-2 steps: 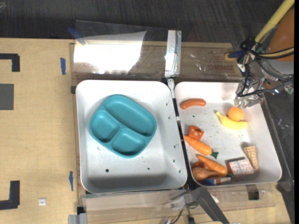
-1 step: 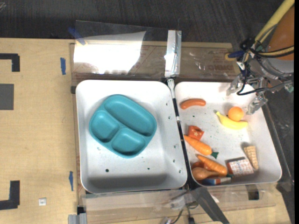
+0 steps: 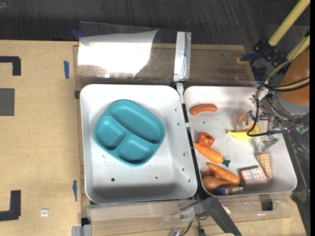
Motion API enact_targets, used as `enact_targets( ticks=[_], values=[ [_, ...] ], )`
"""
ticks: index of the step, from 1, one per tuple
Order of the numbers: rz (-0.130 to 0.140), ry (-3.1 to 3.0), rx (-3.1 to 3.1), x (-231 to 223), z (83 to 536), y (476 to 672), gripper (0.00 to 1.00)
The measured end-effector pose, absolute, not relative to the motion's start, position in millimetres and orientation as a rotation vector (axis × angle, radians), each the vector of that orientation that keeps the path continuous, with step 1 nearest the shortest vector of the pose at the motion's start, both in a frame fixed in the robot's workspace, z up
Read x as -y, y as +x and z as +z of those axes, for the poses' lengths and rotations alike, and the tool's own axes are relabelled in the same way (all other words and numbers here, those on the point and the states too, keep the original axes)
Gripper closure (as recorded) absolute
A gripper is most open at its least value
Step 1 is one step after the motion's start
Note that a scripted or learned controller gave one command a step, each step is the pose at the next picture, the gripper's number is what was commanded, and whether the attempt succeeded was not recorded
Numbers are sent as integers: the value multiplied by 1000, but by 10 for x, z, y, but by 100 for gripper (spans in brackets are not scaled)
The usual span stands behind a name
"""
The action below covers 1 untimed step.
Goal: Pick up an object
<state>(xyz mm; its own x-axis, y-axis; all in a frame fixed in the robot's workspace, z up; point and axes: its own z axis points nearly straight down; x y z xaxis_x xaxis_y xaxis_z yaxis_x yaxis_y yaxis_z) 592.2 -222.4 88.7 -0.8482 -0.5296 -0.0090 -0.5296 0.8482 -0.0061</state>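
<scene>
Gripper (image 3: 257,127) is hovering at right bin's (image 3: 290,181) right side, just above a yellow piece (image 3: 239,135); finger state: cannot tell. Sausage (image 3: 203,108), two carrots (image 3: 209,153), cone (image 3: 266,165) are lying nearby. Teal tray (image 3: 129,131) is sitting in left bin (image 3: 98,186).

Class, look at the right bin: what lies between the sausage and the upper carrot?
In the camera view, a small red piece lies between the sausage and the upper carrot, on the right bin floor.
</scene>
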Motion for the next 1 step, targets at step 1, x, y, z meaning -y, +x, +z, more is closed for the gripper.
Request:
enact_targets(
  ticks=[1],
  values=[
    [-4, -896, -2998, 1849, 883, 6114, 0]
  ],
)
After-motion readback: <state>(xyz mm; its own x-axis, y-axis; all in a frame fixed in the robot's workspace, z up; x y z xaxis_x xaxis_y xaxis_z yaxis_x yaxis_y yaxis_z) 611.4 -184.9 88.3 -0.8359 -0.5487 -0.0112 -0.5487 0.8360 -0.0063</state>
